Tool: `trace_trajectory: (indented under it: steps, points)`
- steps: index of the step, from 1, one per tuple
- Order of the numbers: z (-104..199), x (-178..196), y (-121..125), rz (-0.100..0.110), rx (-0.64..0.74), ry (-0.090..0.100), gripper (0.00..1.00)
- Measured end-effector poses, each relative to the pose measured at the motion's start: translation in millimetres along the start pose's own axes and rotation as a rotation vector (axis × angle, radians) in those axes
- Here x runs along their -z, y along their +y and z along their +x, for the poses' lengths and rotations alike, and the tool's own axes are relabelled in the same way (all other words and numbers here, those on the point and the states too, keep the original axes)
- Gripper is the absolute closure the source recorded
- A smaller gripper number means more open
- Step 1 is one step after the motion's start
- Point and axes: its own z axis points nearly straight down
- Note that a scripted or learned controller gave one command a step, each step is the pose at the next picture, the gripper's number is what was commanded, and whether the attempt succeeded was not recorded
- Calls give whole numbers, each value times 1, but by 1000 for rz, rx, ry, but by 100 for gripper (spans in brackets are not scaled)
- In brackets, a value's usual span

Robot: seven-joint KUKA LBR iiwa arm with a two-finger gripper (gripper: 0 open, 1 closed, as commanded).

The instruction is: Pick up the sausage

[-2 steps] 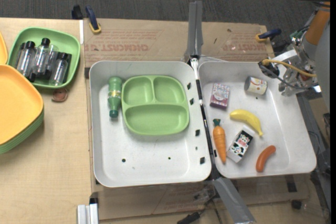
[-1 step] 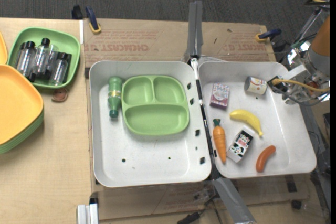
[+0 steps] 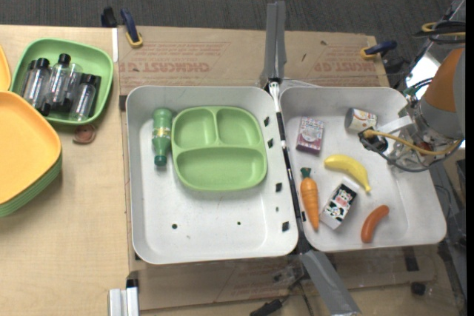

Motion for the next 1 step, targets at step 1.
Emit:
trace_trajectory:
  steps: [1]
  points:
    - [-59, 22, -10, -2, 119, -2, 100]
